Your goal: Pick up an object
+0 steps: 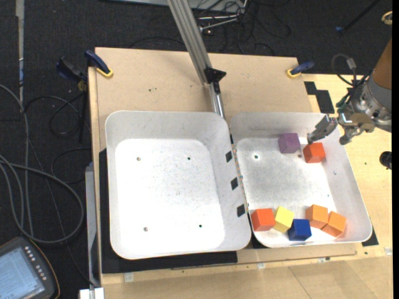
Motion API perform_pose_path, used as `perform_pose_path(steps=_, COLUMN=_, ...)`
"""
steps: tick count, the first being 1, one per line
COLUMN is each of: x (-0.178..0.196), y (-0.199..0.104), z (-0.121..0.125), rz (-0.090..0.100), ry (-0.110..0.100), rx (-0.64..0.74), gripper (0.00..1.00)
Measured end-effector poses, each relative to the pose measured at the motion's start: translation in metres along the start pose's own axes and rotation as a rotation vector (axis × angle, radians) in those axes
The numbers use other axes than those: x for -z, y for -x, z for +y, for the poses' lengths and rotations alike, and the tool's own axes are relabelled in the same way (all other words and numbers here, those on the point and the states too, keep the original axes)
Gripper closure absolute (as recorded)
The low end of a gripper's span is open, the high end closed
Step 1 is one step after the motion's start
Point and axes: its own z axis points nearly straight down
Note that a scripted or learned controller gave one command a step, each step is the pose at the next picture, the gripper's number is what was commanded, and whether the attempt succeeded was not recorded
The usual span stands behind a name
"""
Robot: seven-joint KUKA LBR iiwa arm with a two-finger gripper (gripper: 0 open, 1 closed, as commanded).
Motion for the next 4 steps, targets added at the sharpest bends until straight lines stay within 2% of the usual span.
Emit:
perform_pose_path(steps=1, x=0.002, y=0.000, z=0.001, rz=-0.002, ry=0.004, rx=0.002, gripper=0.00)
perform_pose_path(steps=2, x=-0.051, y=0.000, z=0.011, rz=0.000, ry=0.000, rx=0.002, gripper=0.00)
perform_pose_path(steps=3, x=-0.115, y=0.001, z=0.007, rz=0.000, ry=-0.002, rx=-0.002, gripper=0.00)
perform_pose_path(steps=4, x=-0.156, y=0.000, z=0.007, rz=-0.001, ry=0.001, rx=-0.001, gripper=0.00)
